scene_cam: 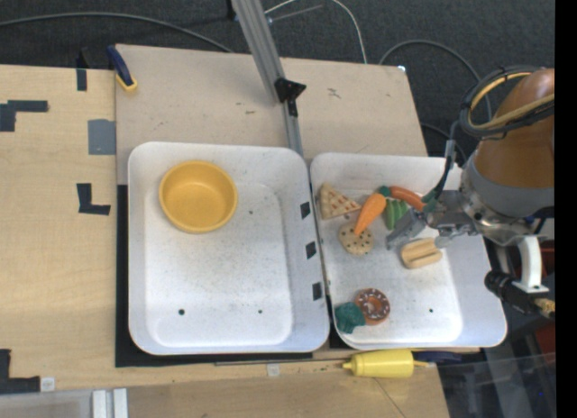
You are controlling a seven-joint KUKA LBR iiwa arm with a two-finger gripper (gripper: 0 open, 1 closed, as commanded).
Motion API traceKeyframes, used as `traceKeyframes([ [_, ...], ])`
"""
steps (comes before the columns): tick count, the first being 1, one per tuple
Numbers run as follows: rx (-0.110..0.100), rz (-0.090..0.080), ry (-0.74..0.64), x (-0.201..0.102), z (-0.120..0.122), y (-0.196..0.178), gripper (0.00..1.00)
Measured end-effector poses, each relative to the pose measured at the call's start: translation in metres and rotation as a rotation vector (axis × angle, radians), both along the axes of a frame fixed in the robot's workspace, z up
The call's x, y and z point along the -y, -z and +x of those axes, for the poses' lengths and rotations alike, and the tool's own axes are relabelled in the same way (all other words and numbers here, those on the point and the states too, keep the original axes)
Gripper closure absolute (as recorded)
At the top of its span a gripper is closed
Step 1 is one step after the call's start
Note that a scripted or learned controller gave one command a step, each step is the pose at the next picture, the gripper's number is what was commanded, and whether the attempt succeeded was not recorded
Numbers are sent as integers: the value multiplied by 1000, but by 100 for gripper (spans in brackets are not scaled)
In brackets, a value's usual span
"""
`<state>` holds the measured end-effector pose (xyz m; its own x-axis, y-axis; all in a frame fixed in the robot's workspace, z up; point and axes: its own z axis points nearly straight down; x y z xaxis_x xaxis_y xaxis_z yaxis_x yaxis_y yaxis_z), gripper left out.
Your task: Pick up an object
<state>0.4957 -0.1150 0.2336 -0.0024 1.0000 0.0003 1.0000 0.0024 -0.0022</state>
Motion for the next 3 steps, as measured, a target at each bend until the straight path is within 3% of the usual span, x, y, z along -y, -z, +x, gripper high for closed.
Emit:
traceKeyframes([
  [1,0,0,1,0,0,0,0],
  [3,-7,1,3,5,-7,104,0],
])
